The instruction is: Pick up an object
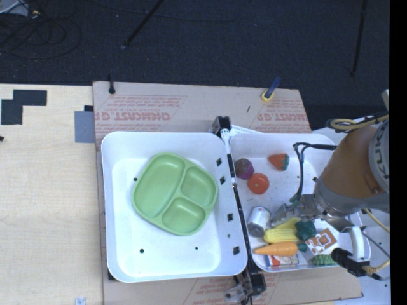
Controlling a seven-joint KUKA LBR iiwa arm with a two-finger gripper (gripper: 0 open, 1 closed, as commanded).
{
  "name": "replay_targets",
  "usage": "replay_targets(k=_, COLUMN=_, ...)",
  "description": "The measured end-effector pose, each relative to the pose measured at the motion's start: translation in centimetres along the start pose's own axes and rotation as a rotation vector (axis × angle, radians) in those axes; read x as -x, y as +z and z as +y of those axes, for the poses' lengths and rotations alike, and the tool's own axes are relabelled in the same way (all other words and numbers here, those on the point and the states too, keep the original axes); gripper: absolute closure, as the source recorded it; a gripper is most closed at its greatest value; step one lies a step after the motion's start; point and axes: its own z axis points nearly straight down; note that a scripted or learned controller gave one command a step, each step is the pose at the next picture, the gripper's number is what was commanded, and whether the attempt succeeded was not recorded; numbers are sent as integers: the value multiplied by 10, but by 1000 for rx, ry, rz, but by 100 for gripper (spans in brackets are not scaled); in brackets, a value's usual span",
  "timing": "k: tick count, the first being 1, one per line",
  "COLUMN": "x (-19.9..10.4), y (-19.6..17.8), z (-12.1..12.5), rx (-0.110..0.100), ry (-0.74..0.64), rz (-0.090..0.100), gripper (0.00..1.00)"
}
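Cannot read the spread of the gripper (297, 204): just blurred grey metal under the wrist, low over the near half of the right bin (264, 143), with nothing visibly caught in it. Directly around it, a tight heap of candidates for the pick: a yellow toy corn cob (281, 234) just below, a teal toy (306, 227) touching the cob's right end, a toy carrot (276, 249) lying alongside the cob toward the near wall, a small silver can (258, 219) just left. Further right in the heap, a white and orange carton (322, 241) and a green toy (323, 258), close against the arm (348, 167). Further back and apart from the heap, a red tomato (258, 183), a purple toy vegetable (243, 168) by the divider, a strawberry (278, 162). In the left bin (121, 234), a green divided plate (176, 194), well away from the work. Judged as the approach or closing stage, no grasp confirmed. Main risks: closing across two touching pieces and lifting neither; pinching the rounded cob or can off-centre and squeezing it out sideways; shoving the carrot against the near wall; fouling the loose black cable (304, 147) by the wrist.
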Motion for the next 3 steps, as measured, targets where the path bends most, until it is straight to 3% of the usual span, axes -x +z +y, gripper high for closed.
replay_targets(k=1, x=0, y=-9, z=1, rx=-1, ry=5, rz=3, gripper=100)
replay_targets(k=2, x=0, y=-9, z=1, rx=-1, ry=5, rz=3, gripper=0)
replay_targets(k=3, x=-12, y=0, z=-24, rx=6, ry=0, rz=-3, gripper=0)
